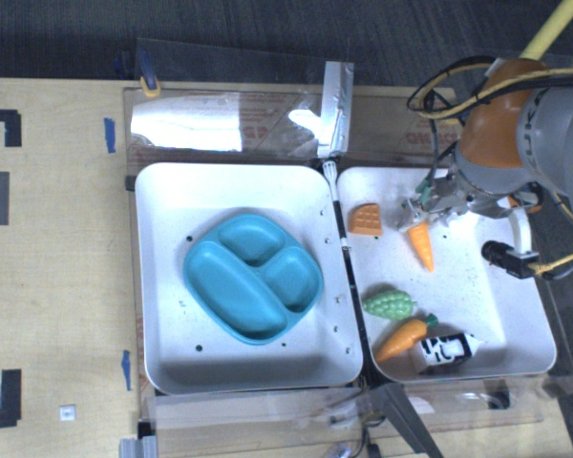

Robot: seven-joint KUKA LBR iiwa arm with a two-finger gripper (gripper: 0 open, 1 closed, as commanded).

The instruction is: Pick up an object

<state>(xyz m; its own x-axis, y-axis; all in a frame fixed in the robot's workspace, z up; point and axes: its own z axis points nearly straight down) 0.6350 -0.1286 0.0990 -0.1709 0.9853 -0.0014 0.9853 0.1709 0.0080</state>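
Note:
The right bin (497, 322) holds several toys. A small orange carrot (421, 246) lies near its back, tip pointing toward the front. My gripper (428, 204) hangs right over the carrot's leafy top end, at or just above it. An orange waffle-like piece (366, 219) sits to the left of the carrot. Farther forward lie a green bumpy toy (390, 303), a larger carrot (401, 340) and a black-and-white object (448, 348). The grey arm with its orange band (497, 127) reaches in from the right.
The left bin (162, 208) holds a blue divided plate (253, 275). A metal divider (336, 108) stands behind the bins. Black and yellow cables (449, 84) loop around the wrist. A black part (501, 254) juts over the right bin's right side.

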